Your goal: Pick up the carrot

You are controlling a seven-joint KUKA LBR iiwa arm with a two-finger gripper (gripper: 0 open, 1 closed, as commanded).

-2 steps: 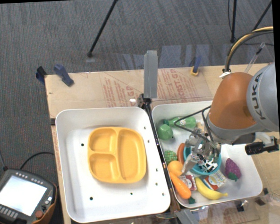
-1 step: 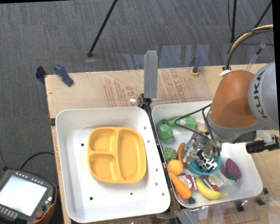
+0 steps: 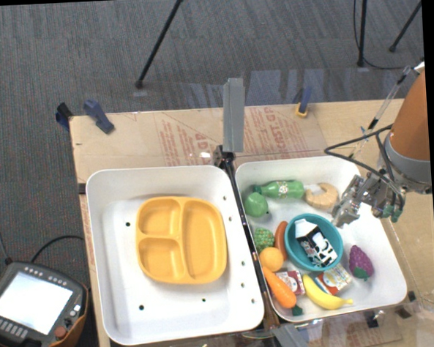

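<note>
Camera view: we find the carrot lying in the right bin near its 7 o'clock corner, touching the orange above it and just beside the banana. The tool hovers over the same bin at its 3 o'clock side, above the teal bowl, well apart from the carrot. We cannot tell how far it is open; we see nothing gripped. A yellow divided plate sits in the left bin.
</note>
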